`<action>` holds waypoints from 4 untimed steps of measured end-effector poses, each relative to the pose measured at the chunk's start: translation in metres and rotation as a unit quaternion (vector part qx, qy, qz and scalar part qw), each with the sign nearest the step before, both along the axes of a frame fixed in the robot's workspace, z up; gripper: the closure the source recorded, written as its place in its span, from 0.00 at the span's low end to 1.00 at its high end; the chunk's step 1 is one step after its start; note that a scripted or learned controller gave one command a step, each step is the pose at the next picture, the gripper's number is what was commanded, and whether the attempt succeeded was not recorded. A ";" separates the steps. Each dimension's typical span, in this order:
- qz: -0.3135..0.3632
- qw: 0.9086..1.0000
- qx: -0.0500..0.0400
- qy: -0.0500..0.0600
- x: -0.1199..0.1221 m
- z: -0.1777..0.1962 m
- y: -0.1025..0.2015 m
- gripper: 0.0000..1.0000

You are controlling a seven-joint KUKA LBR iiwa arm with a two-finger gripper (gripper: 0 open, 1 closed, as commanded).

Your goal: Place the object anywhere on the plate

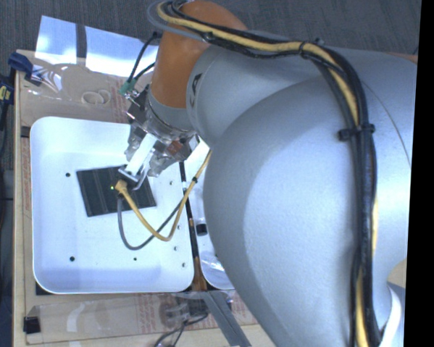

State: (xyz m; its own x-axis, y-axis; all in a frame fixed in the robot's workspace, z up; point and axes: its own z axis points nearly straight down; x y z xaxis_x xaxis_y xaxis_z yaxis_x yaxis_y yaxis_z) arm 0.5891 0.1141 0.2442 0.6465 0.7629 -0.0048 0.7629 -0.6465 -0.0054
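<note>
Grey carpet surrounds a brown bench (86, 316) carrying 2 white bins. At the left, the left bin (58, 233) holds 1 dark flat slab (103, 192), lying tilted a little left of the bin's middle. The gripper (133, 173) hangs over the slab's right edge, touching or just above it; whether it is spread or closed cannot be told. Right of it, the grey arm (303, 195) with its orange band (183, 58) covers most of the right bin (215, 274).
</note>
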 end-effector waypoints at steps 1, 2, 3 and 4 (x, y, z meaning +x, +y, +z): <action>0.141 0.990 0.001 -0.001 0.060 -0.054 -0.063 1.00; 0.202 0.979 0.001 -0.001 -0.099 0.012 -0.035 1.00; 0.127 0.992 0.000 0.000 -0.057 0.005 0.035 1.00; 0.056 0.998 0.000 0.000 0.010 -0.081 0.009 1.00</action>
State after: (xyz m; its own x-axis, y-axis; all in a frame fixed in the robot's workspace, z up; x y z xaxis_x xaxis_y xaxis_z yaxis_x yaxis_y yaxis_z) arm 0.5991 0.1229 0.1628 0.5577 0.8301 -0.0054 0.8300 -0.5577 -0.0058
